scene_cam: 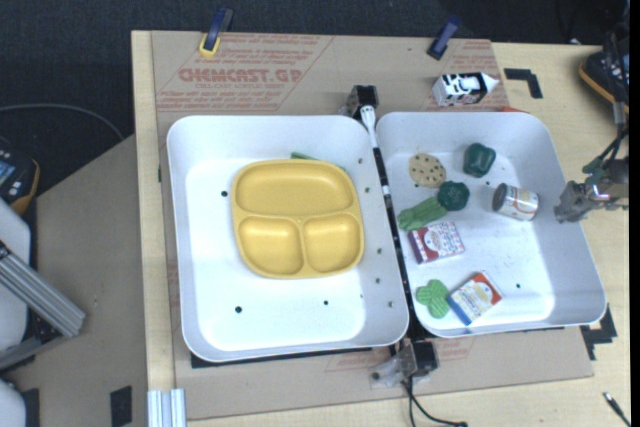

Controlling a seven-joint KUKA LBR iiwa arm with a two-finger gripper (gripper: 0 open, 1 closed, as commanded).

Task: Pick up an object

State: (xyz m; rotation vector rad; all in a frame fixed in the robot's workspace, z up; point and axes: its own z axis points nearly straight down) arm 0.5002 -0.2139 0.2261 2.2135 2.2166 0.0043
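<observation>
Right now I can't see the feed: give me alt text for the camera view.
The end effector sits at the right edge of the right bin, holding nothing visible. That bin holds a small can, a cookie, green toys and two snack packets. The left bin holds a yellow divided plate.

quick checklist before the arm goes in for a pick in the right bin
1. Gripper position: at the right bin's right rim, above no object. Not ok yet.
2. Holding anything: nothing seen between its fingers. Ok.
3. Fingers open enough: cannot tell, too small and blurred.
4. Nearest target: the silver can lies on its side with bare floor around it. Ok.
5. Crowding: the cookie, green toy and red packet sit close together. Not ok for a clean grasp.
6. Left bin: holds the yellow tray, out of the path. Ok.
</observation>
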